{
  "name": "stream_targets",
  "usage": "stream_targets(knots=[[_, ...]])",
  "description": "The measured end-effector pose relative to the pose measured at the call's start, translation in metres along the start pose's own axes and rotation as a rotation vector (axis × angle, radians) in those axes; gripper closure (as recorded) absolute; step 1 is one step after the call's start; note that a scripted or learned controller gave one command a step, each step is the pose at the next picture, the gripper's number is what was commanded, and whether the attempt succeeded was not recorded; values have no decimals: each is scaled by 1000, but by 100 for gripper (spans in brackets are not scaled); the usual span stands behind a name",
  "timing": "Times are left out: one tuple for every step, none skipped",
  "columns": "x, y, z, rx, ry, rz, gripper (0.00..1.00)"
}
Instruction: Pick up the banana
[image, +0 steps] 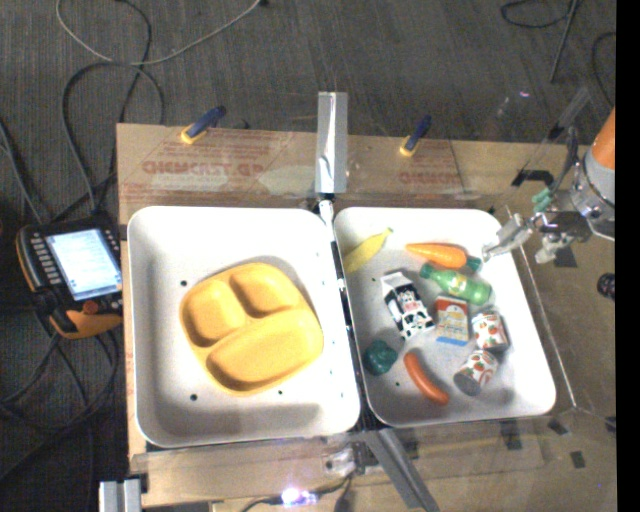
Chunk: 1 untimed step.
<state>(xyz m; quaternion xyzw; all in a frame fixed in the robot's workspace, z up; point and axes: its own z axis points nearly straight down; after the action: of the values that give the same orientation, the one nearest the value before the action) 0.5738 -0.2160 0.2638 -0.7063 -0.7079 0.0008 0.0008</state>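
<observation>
The yellow banana (365, 248) lies in the far left corner of the right bin (530, 395), against the divider between the bins. My gripper (525, 244) hovers over the far right rim of that bin, well to the right of the banana. It is open, and I see nothing between its fingers. An orange carrot (437, 254) and a green bottle (458, 283) lie between the gripper and the banana.
The right bin also holds a black-and-white toy cow (406, 304), a small carton (452, 322), two printed cans (483, 350), a red sausage (426, 377) and a teal lump (380, 356). In the left bin (160, 400) sits a yellow divided plate (252, 325). A handheld pendant (72, 262) rests left of the bench.
</observation>
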Motion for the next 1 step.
stream_targets(knots=[[51,79,87,-2,-1,-340,0]])
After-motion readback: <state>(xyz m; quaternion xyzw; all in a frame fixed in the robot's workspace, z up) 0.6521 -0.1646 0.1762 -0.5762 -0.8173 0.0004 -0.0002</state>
